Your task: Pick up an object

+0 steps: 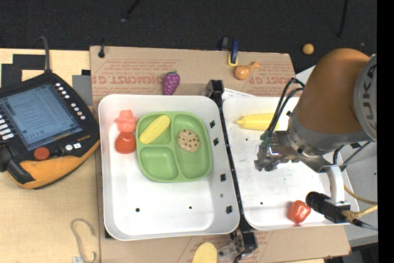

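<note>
Cardboard-covered bench (184, 68) under two white bins. We hang gripper (268, 157) low over right bin (258, 209), mid-floor; whether its tips are apart or together, we cannot tell, and nothing seen between them. Nearest candidate: yellow bottle (253, 122), lying just far of gripper, long axis left-right. Red pepper (298, 212) sits near and right, further off. We judge bottle closer; wrist should span its short width.
</note>
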Controlling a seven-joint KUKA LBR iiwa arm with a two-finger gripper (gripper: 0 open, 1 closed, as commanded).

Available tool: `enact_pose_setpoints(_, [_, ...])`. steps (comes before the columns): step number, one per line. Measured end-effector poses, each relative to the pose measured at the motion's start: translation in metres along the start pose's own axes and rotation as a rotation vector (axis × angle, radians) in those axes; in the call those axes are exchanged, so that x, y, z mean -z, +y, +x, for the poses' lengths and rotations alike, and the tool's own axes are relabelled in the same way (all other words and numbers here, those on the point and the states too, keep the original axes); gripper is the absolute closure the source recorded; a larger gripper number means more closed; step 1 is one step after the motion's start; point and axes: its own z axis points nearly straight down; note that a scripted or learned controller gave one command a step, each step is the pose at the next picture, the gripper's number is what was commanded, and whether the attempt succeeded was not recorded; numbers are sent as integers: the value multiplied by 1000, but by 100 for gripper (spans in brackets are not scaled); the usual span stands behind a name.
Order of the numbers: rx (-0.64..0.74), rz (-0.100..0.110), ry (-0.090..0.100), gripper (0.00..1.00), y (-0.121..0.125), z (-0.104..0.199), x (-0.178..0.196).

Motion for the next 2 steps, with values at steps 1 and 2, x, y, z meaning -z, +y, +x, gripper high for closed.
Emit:
enact_pose_setpoints(1, [-1,1,-2,100,-2,-3,-17])
enact_pose_setpoints(2, [-4,-3,-2,100,4,-10,2])
